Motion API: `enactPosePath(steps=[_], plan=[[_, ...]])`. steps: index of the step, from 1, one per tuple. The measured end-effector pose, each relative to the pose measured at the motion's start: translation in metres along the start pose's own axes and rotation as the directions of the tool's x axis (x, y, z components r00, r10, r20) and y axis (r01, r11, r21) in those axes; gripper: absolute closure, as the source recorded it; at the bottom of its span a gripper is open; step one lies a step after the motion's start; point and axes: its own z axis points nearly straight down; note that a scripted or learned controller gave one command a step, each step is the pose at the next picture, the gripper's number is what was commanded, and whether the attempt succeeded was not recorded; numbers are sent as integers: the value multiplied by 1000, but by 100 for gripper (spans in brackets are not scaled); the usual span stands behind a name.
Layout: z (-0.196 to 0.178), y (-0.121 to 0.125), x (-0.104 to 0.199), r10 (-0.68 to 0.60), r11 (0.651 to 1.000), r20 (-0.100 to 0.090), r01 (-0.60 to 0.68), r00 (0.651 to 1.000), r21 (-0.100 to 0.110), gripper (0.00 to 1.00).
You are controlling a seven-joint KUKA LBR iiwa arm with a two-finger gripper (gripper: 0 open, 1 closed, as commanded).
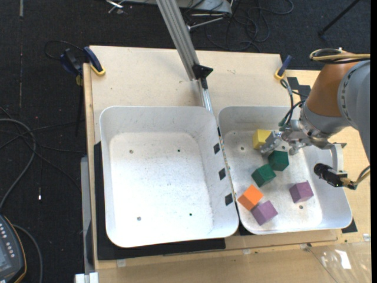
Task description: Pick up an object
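Two white bins sit side by side on the bench. The right bin (330, 214) carries six blocks: a yellow block (262, 138) near its far edge, two green blocks (278, 160) (264, 174) mid-bin, an orange block (251, 197) and a purple block (264, 212) near its near-left corner, another purple block (301, 191) further right. The gripper (281, 141) hangs just beside the yellow block, above the upper green one.

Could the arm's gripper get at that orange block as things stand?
Probably yes. The orange block lies uncovered in the right bin, top exposed, though a purple block touches its corner. The gripper hovers nearby.
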Motion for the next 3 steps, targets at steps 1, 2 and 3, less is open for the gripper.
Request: enactPosePath(steps=[1,2,3], plan=[[0,-29,32,-5,1000,-4,5,1000,4,0],[-10,-28,30,-3,1000,-2,3,1000,0,100],[-9,-28,30,-2,1000,-3,2,1000,1,0]])
